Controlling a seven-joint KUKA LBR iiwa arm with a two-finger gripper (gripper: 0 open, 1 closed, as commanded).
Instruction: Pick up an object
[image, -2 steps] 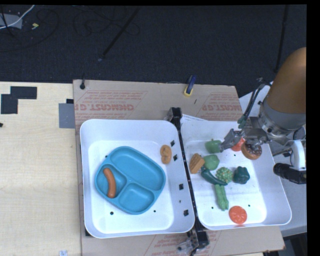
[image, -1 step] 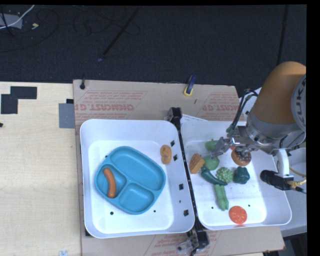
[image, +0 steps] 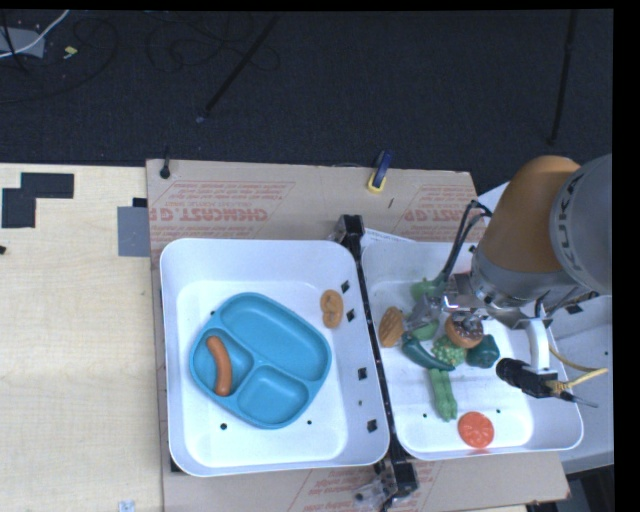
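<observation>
Arm (image: 540, 225): reaches in from the right, its wrist low over the upper middle of the right bin (image: 560, 435).
Jaws: down among the heap of toy food in the right bin; cannot tell whether they are spread, pressed together or pinching anything, as the wrist hides them.
Heap: a small brown round piece (image: 463, 330) just below the wrist, touching a dark green pepper (image: 428, 352) on its left and a teal piece (image: 484, 351) on its right.
Green stick (image: 443, 395): lies lengthwise below the pepper, pointing to the near wall.
Red disc (image: 476, 430): flat near the near wall of the right bin, just beside the green stick's lower end.
Brown roll (image: 391, 326): in the right bin close to its left wall, beside the pepper.
Left bin (image: 190, 440): bears a blue tray (image: 285, 345) with three compartments.
Sausage (image: 221, 364): orange, in the tray's left compartment.
Tan piece (image: 331, 308): on the left bin's floor, just beside the tray's upper right rim.
Worktop (image: 70, 350): pale wood, with cardboard (image: 260, 200) under both bins.
</observation>
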